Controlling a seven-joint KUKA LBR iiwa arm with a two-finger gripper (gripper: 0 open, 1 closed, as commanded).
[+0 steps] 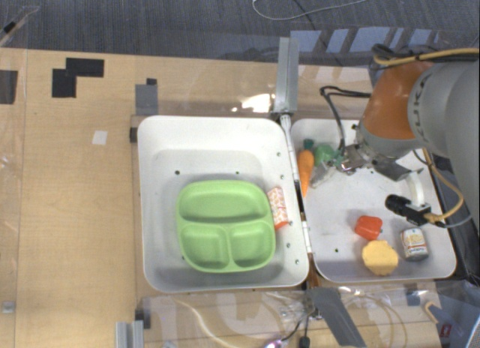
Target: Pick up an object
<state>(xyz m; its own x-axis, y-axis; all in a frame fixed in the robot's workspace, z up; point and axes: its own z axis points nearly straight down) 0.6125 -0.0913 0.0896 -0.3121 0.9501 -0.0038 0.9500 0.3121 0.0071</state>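
Observation:
My gripper [335,165] is low over the upper left part of the right bin [337,223], reaching in from the right under the orange-banded wrist. It sits right beside a small green object [323,152], which it partly hides. An orange carrot [306,171] lies just to its left along the bin wall. Lower in the same bin are a red-orange piece [368,226], a yellow lump [380,257] and a small can [413,243]. Nothing visibly hangs from the gripper.
The left bin [150,189] holds a green divided plate [225,225] and a red-and-white patterned packet [277,207] against its right wall. A metal post [287,76] stands behind the gap between the bins. Cables trail beside the arm on the right.

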